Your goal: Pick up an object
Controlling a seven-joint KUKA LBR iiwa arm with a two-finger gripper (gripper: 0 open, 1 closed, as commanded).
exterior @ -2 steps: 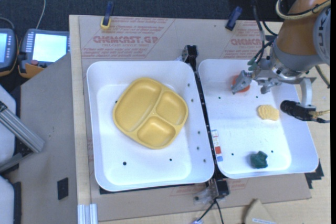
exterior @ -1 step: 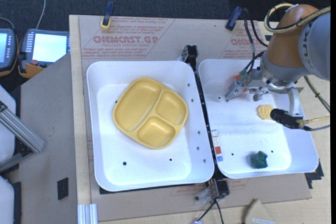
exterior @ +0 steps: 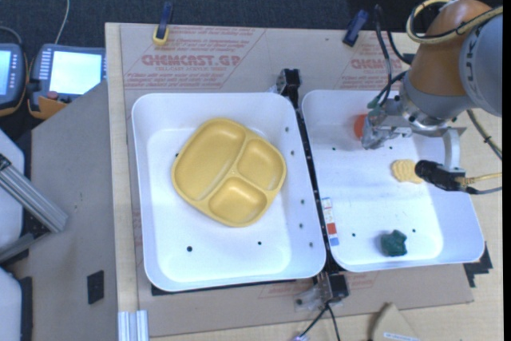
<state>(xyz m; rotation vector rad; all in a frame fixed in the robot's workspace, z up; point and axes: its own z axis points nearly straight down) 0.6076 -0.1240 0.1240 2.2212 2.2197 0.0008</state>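
Though half-hidden, red object [exterior: 360, 125] beside gripper [exterior: 375, 133]

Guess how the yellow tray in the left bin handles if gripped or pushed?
The tray looks like molded plastic, so probably stiff and light. It lies flat in the left bin, so a push would likely slide it, not tip it. Its smooth raised rim and dividers give a two-finger grip, though possibly slippery.

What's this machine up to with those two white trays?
A robot arm reaches into the right bin, its pincer low beside a small red-orange object. A yellow piece and a dark green lump also lie there. The left bin holds a yellow divided plate. Nothing looks lifted yet.
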